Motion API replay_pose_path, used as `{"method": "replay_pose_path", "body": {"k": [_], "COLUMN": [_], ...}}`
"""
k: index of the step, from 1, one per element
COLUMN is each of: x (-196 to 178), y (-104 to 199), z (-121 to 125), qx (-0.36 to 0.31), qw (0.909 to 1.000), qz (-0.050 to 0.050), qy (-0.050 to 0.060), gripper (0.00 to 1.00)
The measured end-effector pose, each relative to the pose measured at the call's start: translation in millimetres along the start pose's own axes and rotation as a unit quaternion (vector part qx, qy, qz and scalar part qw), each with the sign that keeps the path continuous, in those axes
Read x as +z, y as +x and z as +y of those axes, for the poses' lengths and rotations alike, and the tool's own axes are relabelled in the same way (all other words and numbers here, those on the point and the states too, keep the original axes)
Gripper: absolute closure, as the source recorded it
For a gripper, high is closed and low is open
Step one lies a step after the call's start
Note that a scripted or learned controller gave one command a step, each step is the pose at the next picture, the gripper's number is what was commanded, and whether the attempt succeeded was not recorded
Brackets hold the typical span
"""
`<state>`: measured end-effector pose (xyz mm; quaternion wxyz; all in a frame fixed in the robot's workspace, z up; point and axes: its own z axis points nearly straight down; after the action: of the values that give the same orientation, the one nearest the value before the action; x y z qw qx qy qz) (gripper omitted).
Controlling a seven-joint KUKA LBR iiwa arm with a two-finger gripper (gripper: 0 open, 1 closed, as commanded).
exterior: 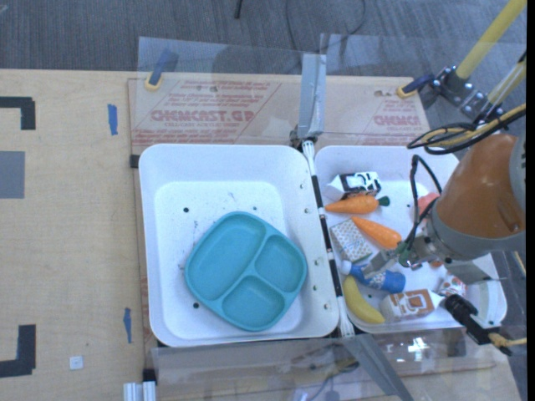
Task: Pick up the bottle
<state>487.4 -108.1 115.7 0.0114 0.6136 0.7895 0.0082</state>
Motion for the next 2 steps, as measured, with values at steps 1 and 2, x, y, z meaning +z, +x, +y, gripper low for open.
{"method": "replay_pose_path", "body": {"k": [1,2], "x": [25.4,14.7], "y": [8.8,5.7], "z": [-1.5,-1.4], "qx": [-0.278,-0.273], "qw": [0.9606,0.9619], "qz": [0.001,0.0], "qy": [0.006,0.003], "gripper": [0.0,1.0]}}
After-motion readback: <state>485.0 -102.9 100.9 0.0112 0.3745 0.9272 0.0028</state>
